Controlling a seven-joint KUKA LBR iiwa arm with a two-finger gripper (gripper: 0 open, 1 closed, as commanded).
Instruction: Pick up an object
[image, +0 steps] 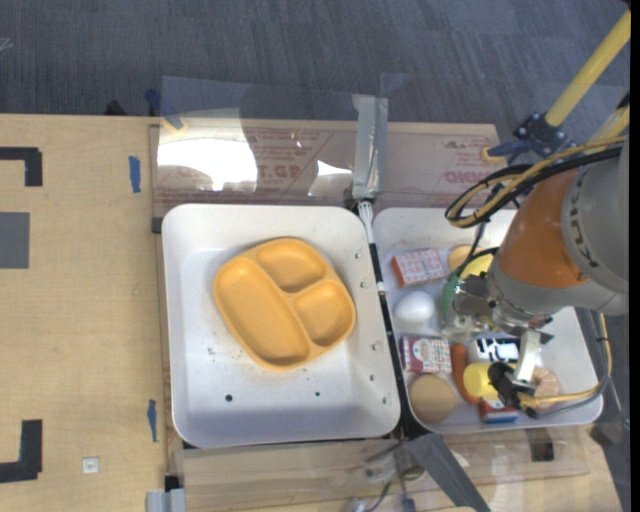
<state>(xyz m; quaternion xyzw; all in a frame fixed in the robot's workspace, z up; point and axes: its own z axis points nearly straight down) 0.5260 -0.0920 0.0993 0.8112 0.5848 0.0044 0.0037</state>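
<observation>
hand (497, 352) sits low among crowded items at four o'clock in the right bin (580, 330); can't tell its grip. neighbours could jostle or block the grasp.

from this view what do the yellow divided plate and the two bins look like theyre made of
The yellow divided plate looks like moulded plastic, matte: even colour, soft rounded compartment walls, no sharp glare. The left bin and right bin look like white plastic or coated metal with a slight sheen; which one is unclear.
</observation>
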